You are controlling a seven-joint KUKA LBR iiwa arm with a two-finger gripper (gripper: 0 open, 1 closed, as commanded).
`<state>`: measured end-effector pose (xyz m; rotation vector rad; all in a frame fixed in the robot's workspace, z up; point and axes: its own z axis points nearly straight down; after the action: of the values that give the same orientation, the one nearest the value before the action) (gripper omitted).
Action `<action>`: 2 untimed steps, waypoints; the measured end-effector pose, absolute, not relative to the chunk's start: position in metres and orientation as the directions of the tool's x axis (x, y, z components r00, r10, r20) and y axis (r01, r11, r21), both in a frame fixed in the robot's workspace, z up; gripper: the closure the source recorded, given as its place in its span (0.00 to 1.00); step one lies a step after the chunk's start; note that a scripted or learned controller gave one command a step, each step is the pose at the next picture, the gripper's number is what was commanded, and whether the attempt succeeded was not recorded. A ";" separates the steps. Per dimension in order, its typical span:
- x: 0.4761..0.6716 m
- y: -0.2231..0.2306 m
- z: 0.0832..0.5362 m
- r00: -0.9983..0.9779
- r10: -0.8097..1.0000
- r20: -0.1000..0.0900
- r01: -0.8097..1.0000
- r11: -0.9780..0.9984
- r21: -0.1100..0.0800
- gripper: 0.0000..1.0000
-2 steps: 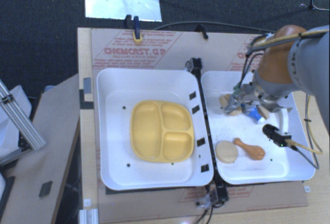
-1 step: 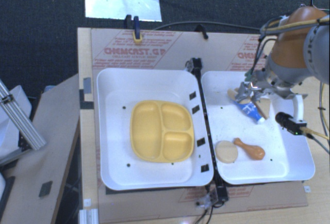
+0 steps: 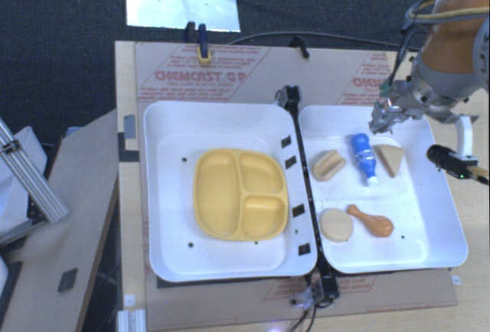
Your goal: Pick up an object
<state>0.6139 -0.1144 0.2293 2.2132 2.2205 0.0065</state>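
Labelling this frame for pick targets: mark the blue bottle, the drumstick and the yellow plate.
blue bottle (image 3: 362, 154): camera view, middle of its body.
drumstick (image 3: 374, 223): camera view, its thick meaty end.
yellow plate (image 3: 217, 170): camera view, upper left compartment.

Yellow divided plate (image 3: 239, 194) in white left bin (image 3: 164, 170), blue bottle (image 3: 363, 155) with white cap, tan bread roll (image 3: 329, 164), orange-brown drumstick (image 3: 372, 221), pale cream round cookie (image 3: 336, 225), beige wedge (image 3: 390, 159)

The hand (image 3: 380, 122) hovers above the blue bottle (image 3: 363, 156) in the right bin (image 3: 436, 246).
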 end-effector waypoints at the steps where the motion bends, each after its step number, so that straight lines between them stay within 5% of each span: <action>1: 0.615 -0.115 0.247 -0.004 1.000 0.000 1.000 0.004 0.003 1.00; 2: 0.607 -0.065 0.251 -0.006 1.000 0.001 1.000 0.006 0.001 1.00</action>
<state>0.6068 -0.0652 0.2513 2.2143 2.2283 0.0018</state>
